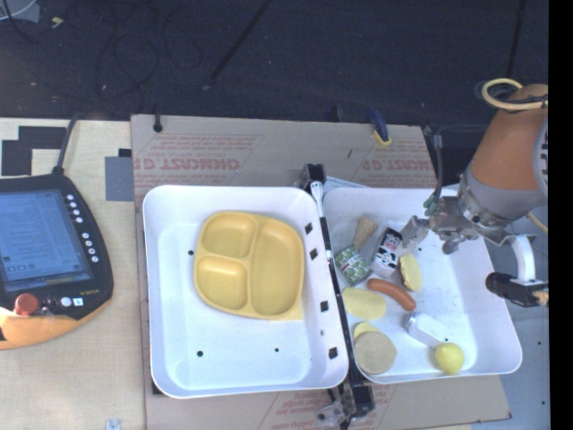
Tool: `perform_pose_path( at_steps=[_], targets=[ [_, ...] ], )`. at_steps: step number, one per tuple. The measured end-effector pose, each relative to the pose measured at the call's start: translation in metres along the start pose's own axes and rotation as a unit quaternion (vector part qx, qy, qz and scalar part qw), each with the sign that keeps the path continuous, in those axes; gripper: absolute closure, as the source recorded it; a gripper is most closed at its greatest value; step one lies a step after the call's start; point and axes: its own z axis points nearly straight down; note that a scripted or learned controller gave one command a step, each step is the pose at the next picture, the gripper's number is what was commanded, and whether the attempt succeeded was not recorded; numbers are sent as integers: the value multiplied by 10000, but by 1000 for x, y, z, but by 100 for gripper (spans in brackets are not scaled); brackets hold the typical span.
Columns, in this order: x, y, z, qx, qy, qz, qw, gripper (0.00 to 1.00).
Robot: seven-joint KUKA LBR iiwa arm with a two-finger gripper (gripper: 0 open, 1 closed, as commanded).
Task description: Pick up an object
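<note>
The right bin (501,348) holds several small items: a tan wedge (364,231), a black-and-white box (388,249), a green packet (351,263), a pale yellow slice (410,272), a red sausage (391,292), a yellow lump (364,305), a round tan disc (376,352), a white block (428,330) and a yellow ball (448,357). My gripper (430,227) hangs over the upper right part of this bin, just right of the black-and-white box and above the pale slice. Nothing visible is lifted off the bin floor.
The left bin (170,330) carries a yellow divided plate (251,263). A black divider rail (324,267) runs between the bins. A teach pendant (49,249) lies at the far left of the bench. The grey and orange arm (510,164) crosses the right bin's far corner.
</note>
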Motion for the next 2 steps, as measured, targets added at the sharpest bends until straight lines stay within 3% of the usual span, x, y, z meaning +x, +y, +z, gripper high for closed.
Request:
perform_pose_path(
  at_steps=[1, 2],
  targets=[
    [19, 35, 85, -40, -22, 16, 10000, 0],
    [46, 65, 93, -54, -39, 4, 10000, 0]
  ],
)
